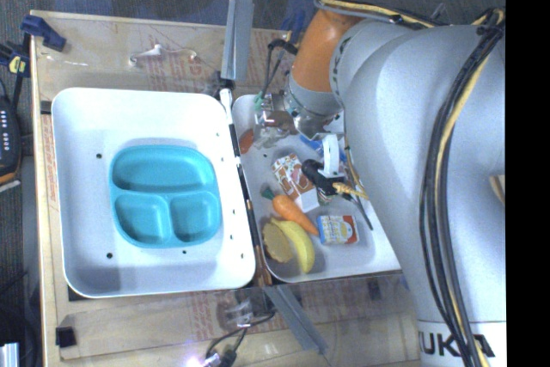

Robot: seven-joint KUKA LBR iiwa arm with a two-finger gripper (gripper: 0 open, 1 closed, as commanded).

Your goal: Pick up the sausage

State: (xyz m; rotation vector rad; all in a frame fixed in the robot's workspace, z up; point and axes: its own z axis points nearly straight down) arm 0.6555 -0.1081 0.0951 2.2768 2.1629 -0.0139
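Observation:
The sausage (pixel 247 139) is a small red-brown piece lying against the left wall of the right bin (pixel 378 249), near its far end. My gripper (pixel 269 119) hangs low over that same far corner, just right of and above the sausage. The grey wrist and its orange band (pixel 320 47) cover much of the bin's far part. I see nothing held.
In the right bin lie a carrot (pixel 289 210), a banana (pixel 298 241), a brown round biscuit (pixel 278 243), a red-and-white packet (pixel 292 173) and a small carton (pixel 336 228). The left bin (pixel 77 125) holds a blue compartment tray (pixel 165 193).

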